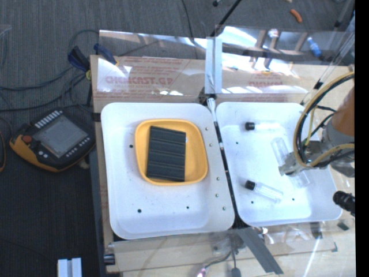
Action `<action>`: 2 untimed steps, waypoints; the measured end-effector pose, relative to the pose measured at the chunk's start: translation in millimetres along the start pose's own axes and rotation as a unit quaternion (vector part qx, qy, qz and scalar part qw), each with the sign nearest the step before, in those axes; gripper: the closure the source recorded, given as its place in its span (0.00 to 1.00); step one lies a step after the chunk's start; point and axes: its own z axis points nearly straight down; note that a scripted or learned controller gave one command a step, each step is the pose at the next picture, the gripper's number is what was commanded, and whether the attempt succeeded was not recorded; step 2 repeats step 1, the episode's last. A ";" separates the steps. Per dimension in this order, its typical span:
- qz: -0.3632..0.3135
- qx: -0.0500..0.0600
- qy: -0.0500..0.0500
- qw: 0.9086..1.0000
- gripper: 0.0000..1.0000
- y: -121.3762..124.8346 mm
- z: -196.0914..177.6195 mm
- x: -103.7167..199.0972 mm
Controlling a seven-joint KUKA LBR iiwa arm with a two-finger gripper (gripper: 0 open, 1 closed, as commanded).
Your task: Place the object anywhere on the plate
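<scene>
Look at the left bin (115,212), operator: the yellow plate (141,169) sits in its upper middle, and a dark ribbed rectangular object (166,153) lies flat on it, long side running up and down the frame, well inside the plate's rim. It covers most of the plate's centre, with yellow showing all round it.

Now swing your eye to the right bin (259,209). A clear tube with a black cap (262,126) lies near its upper left, cap toward the divider. A second clear tube with a black cap (262,189) lies lower in the bin, tilted down to the right. The two are well apart.

The arm comes in at the right edge of the frame, yellow and black cables (305,123) looping over it. Its gripper (290,161) hovers over the right part of the right bin, well apart from the plate. The fingers are translucent and blur into the white bin floor, so you cannot tell whether they stand apart or together, and nothing can be made out between them.

At the left edge of the frame, off the bench, a teach pendant (55,140) with a grey screen and orange casing rests on the dark floor. Behind both bins, a clear sheet with red lettering (144,78) stretches across the top of the bench.
</scene>
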 end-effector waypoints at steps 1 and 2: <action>0.000 0.000 0.000 1.000 0.00 0.0 0.0 0.0; 0.000 0.000 0.000 1.000 0.00 0.0 0.0 0.0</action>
